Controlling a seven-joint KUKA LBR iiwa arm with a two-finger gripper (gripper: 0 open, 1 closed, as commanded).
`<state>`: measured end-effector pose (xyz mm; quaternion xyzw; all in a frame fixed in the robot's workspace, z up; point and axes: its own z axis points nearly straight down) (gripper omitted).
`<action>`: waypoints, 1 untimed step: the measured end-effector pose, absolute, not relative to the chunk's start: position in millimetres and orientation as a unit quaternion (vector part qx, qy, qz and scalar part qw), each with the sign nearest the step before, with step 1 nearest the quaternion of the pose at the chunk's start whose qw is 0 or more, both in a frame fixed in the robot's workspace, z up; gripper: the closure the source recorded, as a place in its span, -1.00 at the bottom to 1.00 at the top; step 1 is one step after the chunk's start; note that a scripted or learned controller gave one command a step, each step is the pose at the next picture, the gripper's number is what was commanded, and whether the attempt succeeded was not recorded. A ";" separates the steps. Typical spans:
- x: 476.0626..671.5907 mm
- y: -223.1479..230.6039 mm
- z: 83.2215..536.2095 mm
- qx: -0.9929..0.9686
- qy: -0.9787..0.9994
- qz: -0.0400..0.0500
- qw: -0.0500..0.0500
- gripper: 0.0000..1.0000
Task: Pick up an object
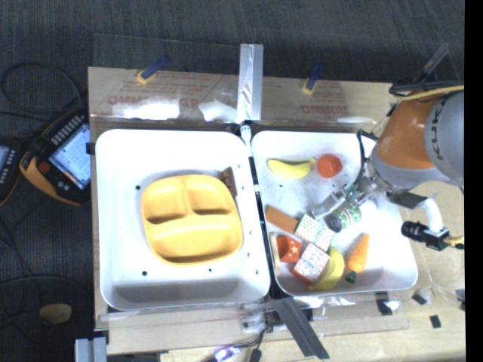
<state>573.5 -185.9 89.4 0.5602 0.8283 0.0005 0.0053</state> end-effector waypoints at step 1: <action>649.7 -178.6 88.0 0.628 0.778 0.001 0.005 -1.00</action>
